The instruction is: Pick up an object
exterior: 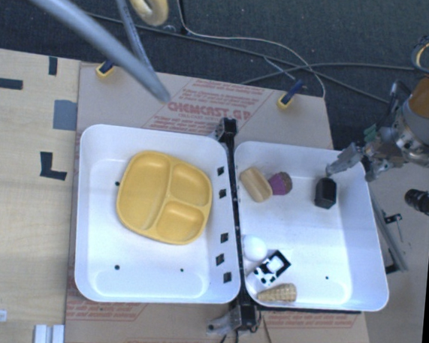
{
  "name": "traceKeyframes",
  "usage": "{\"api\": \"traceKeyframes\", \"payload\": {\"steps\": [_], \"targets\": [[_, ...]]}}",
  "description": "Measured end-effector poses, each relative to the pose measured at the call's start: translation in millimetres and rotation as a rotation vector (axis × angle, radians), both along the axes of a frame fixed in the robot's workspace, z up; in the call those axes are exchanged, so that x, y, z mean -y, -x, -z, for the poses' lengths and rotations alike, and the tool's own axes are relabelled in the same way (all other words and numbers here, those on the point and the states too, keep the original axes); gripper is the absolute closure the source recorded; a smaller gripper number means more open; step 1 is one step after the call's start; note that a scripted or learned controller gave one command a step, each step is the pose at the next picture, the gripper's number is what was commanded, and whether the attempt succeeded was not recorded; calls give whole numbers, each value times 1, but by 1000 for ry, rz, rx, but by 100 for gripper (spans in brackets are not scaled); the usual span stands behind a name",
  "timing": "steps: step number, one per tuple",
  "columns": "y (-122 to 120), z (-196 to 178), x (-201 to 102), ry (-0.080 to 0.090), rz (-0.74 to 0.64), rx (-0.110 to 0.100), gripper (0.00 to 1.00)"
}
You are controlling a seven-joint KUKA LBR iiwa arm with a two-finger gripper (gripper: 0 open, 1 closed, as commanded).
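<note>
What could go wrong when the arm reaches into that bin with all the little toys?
The gripper hangs at the right bin's rim, so it might clip the wall. The bread roll and purple piece touch, so a grab may nudge both. The white ball could roll away.

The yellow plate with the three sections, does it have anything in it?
Empty. The yellow plate lies flat in the left bin, and all three of its sections show bare yellow.

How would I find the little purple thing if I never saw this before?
Look in the right bin, up near its top left corner beside the divider. Two small things sit touching there: a tan bread roll and, on its right, the purple ball. It is the only purple thing, and rounder than the roll.
</note>
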State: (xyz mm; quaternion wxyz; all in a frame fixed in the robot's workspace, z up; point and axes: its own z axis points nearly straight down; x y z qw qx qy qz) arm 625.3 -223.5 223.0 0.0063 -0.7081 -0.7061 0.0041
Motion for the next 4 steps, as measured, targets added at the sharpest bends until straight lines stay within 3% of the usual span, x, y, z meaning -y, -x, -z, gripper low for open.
{"api": "traceKeyframes", "payload": {"steps": [1, 4], "targets": [[-3, -9, -1, 3, -4, 14, 0], [-5, 123, -13, 6, -3, 17, 0]]}}
